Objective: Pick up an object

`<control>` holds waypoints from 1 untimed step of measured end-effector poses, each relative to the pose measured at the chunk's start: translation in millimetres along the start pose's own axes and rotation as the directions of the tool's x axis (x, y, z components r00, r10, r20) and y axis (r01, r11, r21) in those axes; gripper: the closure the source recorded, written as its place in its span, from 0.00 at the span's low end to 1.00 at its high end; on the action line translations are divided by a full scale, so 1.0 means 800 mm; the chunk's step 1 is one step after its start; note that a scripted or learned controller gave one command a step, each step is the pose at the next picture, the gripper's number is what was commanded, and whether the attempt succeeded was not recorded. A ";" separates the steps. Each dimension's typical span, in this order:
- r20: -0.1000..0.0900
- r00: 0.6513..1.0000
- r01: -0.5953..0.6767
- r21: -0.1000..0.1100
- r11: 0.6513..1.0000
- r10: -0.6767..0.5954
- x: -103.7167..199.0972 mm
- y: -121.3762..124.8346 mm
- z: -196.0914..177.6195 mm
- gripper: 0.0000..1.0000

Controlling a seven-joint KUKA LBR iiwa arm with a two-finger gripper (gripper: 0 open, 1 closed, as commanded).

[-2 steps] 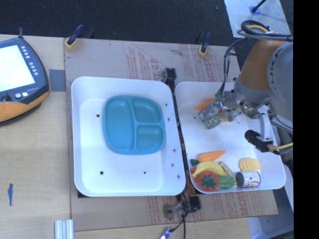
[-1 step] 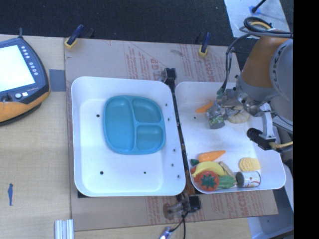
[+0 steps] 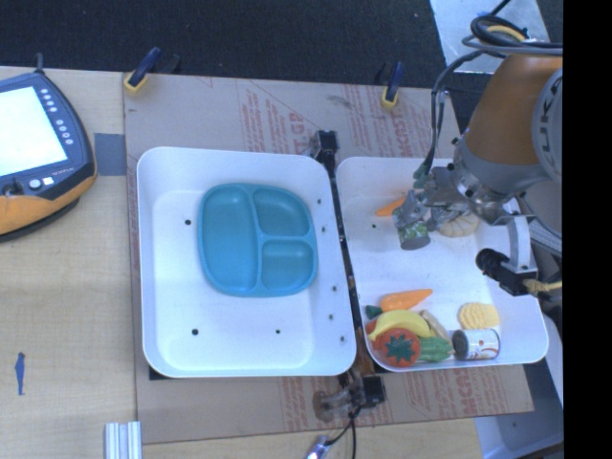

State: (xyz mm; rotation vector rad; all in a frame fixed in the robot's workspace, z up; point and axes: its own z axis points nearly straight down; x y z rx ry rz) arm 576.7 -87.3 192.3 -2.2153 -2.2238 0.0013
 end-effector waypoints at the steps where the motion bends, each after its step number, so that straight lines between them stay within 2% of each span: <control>1: 0.000 1.000 0.001 0.002 1.000 -0.001 0.038 -0.094 -0.069 1.00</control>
